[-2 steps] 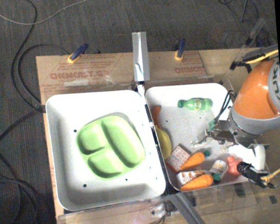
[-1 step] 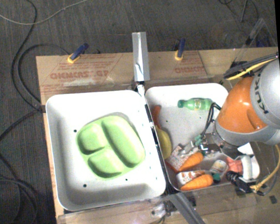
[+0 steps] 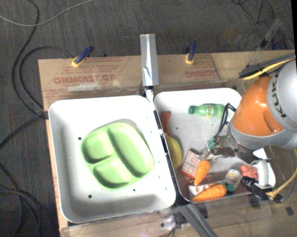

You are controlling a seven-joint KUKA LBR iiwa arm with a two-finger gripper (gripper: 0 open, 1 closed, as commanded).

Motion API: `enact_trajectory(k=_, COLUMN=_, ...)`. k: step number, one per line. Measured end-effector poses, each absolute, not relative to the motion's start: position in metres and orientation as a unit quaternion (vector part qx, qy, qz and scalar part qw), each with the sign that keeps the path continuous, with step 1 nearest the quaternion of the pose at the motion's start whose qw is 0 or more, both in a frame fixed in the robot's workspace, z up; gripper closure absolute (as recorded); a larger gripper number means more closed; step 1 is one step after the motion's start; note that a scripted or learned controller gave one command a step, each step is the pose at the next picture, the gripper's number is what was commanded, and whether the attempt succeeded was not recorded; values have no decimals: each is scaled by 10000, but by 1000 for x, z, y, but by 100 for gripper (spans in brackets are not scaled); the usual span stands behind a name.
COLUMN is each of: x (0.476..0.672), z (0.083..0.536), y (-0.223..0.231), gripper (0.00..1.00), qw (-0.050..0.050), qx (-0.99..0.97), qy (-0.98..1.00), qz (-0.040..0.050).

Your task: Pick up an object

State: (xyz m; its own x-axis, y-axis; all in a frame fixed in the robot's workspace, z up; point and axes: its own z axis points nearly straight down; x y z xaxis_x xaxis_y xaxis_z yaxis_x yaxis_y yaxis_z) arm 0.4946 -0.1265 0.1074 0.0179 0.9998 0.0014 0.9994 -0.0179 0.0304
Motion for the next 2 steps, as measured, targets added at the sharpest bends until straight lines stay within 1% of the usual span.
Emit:
enact_trajectory(k=1, x=543, z=204, y=-86, gripper=100, qw=-1, qx=7147, qy=6995, qz=-18)
enact_trajectory(k=2, x=593, z=222, y=-102, gripper=100, qw=2, qx=7763, qy=6304, qz=-26)
